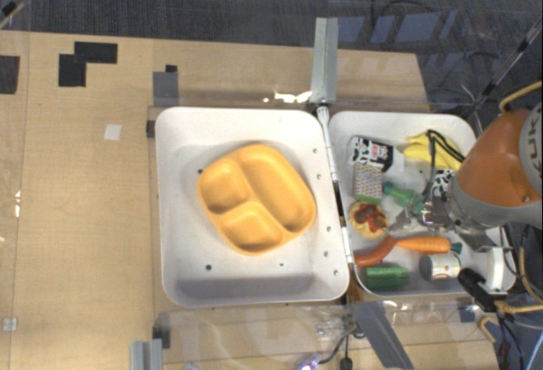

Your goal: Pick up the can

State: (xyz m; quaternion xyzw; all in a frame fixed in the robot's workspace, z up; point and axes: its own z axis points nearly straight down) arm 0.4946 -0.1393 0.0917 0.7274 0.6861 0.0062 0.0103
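The can [440,266], small and silvery with a pale label, lies on its side near the front right corner of the right bin [339,190]. It rests just in front of an orange carrot [422,245]. My gripper [422,212] hangs low over the middle of the right bin, behind the carrot and a short way behind the can. The grey arm with its orange band [496,169] covers the bin's right side. Nothing is visibly held.
The right bin also holds a black-and-white carton [371,154], a banana [427,148], a grey mesh piece [366,183], a green toy [397,192], a pizza slice [369,220], a sausage [376,253] and a green cucumber [386,277]. The left bin [182,215] holds a yellow divided plate [254,197].
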